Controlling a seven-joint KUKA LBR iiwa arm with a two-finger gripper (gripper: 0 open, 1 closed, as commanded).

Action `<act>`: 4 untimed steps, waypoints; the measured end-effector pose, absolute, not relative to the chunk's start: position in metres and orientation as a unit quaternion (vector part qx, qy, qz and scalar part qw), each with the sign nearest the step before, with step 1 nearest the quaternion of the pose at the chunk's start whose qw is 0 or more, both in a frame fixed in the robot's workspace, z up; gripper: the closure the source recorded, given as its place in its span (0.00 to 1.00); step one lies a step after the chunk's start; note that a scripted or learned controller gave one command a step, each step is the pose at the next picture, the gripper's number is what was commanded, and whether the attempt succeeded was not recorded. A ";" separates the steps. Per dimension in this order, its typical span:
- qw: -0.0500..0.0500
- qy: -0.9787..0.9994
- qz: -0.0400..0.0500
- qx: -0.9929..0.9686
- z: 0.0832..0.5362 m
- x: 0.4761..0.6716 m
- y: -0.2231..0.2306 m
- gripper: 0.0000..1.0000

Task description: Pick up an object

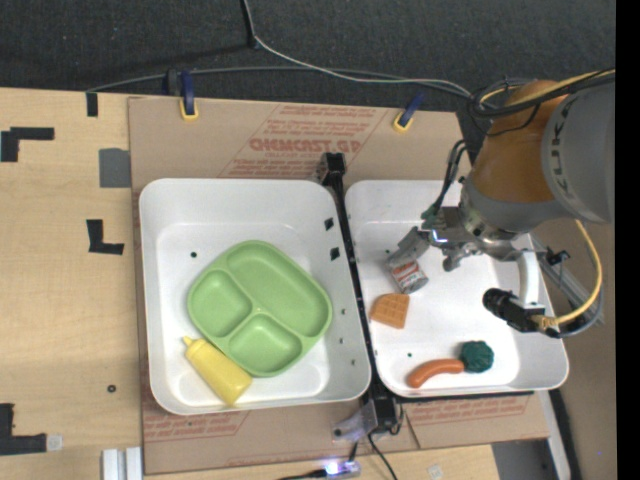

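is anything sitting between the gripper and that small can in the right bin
Nothing visible does. The gripper is right over the small can in the right bin; the waffle lies just beyond, below the can.

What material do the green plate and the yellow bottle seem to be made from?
The green plate looks like moulded plastic: one even pale green colour, smooth rounded dividers between three compartments, and a soft satin sheen. The yellow bottle lying beside it also looks plastic, probably a toy: uniform yellow, matte surface, no visible label. Neither material is certain from this view.
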State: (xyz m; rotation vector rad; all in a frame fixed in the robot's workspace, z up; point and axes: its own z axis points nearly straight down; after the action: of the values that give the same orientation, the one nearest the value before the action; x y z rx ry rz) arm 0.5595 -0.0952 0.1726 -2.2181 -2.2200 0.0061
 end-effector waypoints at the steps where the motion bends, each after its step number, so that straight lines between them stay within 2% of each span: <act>1: 0.002 -0.707 0.003 -0.707 0.119 0.556 -0.105 0.00; 2: 0.000 -0.708 0.001 -0.707 0.084 0.556 -0.105 0.00; 3: -0.001 -0.708 0.000 -0.707 0.096 0.557 -0.105 1.00; 4: -0.001 -0.708 -0.001 -0.707 0.138 0.560 -0.106 1.00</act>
State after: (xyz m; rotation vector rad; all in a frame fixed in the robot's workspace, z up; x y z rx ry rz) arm 0.5599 -0.1058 0.1380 -2.2209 -2.2236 -0.0019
